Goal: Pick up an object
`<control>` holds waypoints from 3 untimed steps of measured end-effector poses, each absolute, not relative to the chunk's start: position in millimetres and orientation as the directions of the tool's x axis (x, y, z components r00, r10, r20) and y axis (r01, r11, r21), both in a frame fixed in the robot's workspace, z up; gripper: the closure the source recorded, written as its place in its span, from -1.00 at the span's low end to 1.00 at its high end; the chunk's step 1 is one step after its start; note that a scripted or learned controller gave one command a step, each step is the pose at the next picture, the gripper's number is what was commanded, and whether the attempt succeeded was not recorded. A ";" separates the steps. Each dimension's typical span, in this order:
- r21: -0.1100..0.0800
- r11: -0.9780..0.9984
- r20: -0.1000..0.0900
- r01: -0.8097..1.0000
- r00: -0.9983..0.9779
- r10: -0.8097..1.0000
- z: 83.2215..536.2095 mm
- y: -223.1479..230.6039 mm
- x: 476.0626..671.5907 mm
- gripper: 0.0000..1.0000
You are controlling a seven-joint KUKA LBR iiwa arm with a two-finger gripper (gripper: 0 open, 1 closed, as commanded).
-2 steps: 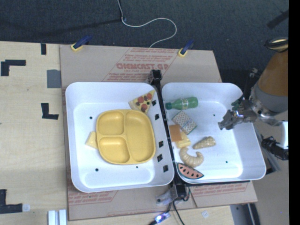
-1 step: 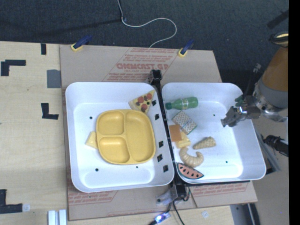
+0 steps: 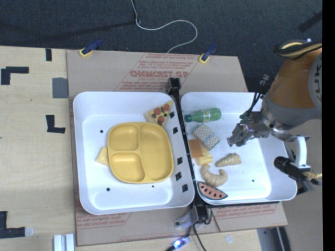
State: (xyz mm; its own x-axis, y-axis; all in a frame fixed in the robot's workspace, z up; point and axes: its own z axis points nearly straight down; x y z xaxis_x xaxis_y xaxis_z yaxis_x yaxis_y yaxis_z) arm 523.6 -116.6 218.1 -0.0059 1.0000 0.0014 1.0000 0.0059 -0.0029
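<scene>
Starting at the left bin (image 3: 86,192): one yellow divided plate (image 3: 140,151) lying over a yellow wedge (image 3: 101,155), with a pizza slice toy (image 3: 159,114) against the dividing wall. Right bin (image 3: 272,184): green bottle (image 3: 203,115) lying flat, checkered block (image 3: 205,135), orange block (image 3: 199,151), curved pastry (image 3: 214,177), watermelon slice (image 3: 212,193), pale cone (image 3: 228,160). Gripper (image 3: 236,137) low over bare bin floor, just above the pale cone, nothing visible between its fingers; whether the jaws stand apart or together cannot be told. Likeliest target by position: the pale cone. Risks: closing beside the cone and grasping nothing; the tapered shape squirting out of the fingers; nudging it toward the crowded cluster
</scene>
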 end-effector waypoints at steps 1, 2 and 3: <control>-0.002 0.006 0.001 1.000 -0.006 1.000 209.6 -62.8 526.3 1.00; -0.004 0.007 0.001 1.000 -0.007 1.000 206.9 -6.6 522.6 1.00; -0.002 0.006 0.001 1.000 -0.006 1.000 216.6 33.7 527.4 1.00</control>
